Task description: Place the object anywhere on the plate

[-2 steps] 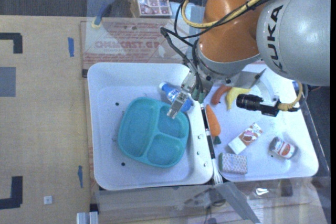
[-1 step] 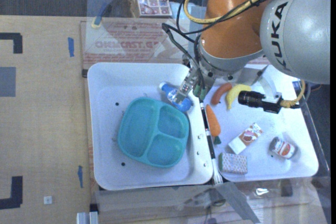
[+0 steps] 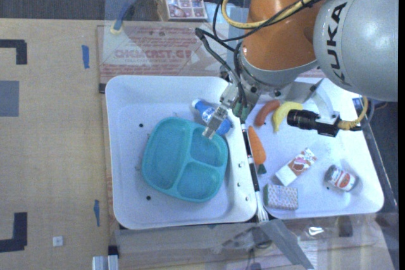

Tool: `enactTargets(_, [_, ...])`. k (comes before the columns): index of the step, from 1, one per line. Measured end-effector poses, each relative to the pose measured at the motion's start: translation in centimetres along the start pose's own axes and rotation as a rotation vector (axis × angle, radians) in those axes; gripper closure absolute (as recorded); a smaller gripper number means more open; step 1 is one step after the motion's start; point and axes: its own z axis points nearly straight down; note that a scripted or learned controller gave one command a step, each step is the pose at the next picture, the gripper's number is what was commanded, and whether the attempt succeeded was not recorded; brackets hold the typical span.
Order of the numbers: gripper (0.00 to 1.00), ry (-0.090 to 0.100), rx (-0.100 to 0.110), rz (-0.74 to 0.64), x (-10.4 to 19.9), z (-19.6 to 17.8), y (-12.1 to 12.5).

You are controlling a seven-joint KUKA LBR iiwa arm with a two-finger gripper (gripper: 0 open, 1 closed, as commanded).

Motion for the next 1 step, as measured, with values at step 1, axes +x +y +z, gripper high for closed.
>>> enactTargets(1, [1.0, -0.005, -0.005, 0.002, -0.19, -1.1, 0.06])
